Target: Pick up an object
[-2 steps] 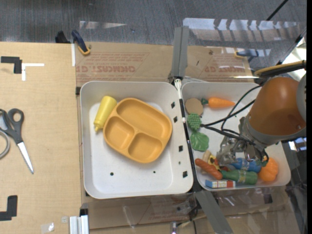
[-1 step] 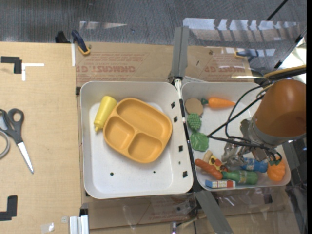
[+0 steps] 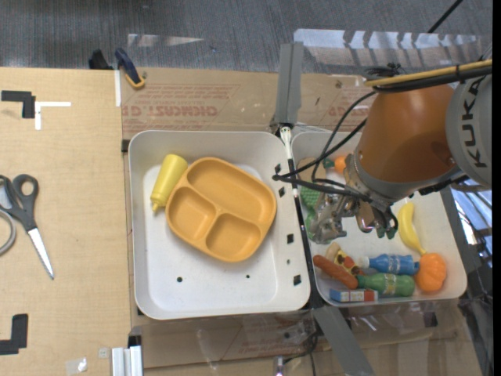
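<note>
The arm (image 3: 415, 131) covers the upper part of the right bin (image 3: 458, 288), and what lies under it is hidden. The arm itself is cut off by the right edge. The claw (image 3: 352, 222) hangs over a green thing (image 3: 315, 202), too hidden to name. The claw's metal parts are blurred. The banana (image 3: 409, 227) is partly covered. A pair of scissors (image 3: 27, 218) is cut by the left edge.

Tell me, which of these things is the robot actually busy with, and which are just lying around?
Part of the job:
- gripper
- right bin with its toy food: banana, orange, green bottle, blue bottle

Just lying about:
- left bin with yellow divided plate and yellow bottle
- scissors
</note>
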Motion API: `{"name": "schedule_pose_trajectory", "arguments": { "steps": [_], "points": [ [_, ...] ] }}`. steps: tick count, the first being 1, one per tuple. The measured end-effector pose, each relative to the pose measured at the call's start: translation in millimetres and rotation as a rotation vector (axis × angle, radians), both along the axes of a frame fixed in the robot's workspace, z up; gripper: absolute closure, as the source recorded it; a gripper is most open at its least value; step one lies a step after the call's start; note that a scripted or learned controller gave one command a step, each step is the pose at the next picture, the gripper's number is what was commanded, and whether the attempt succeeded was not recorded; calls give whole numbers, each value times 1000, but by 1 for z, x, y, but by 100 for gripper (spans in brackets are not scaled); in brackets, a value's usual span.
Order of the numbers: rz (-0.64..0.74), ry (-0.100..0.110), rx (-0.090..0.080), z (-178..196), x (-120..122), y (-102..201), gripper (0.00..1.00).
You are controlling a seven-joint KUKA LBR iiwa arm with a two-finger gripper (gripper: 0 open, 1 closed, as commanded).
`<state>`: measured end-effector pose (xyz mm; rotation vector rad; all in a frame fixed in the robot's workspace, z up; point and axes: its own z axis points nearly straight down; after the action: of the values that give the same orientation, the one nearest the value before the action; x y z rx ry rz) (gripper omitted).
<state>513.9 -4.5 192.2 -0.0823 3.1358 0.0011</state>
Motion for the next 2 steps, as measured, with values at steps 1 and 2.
{"name": "schedule_pose_trajectory", "arguments": {
  "steps": [1,2],
  "points": [
    [315,2,-1,-1,-15,-31,100],
    [391,3,-1,-36,-17,-111,100]
  ]
}}
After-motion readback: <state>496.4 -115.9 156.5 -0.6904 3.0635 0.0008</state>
